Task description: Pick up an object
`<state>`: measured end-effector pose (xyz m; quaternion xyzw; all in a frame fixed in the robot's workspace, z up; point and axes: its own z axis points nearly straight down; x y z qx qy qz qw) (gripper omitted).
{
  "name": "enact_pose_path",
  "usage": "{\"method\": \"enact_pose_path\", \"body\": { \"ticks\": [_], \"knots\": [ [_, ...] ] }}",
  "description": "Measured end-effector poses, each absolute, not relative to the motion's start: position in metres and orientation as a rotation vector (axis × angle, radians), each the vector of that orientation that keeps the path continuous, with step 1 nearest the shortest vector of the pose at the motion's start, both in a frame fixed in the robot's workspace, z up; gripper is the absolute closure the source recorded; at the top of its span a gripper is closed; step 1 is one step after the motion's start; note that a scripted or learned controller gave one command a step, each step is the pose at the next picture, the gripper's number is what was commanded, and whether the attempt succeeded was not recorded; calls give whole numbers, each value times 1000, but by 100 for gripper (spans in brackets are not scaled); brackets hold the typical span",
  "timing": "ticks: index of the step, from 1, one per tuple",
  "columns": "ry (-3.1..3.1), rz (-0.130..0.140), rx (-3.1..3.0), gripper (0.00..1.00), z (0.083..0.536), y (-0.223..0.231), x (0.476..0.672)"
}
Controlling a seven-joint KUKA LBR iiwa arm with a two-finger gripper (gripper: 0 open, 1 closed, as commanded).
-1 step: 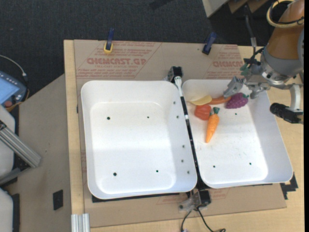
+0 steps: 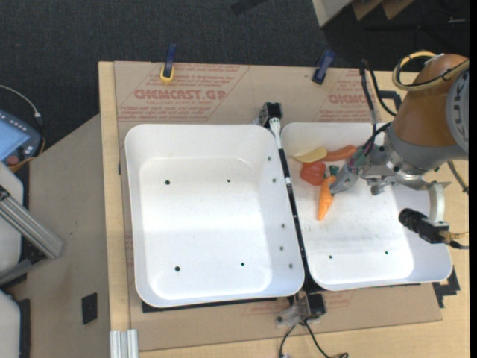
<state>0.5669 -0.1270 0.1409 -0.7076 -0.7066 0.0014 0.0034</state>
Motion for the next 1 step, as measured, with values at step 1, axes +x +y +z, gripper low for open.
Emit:
{"method": "enact_pose_path", "body": {
  "ticks": [1],
  "knots": [
    [-2219, 3, -2215, 0, 82, -90, 548]
  ]
}}
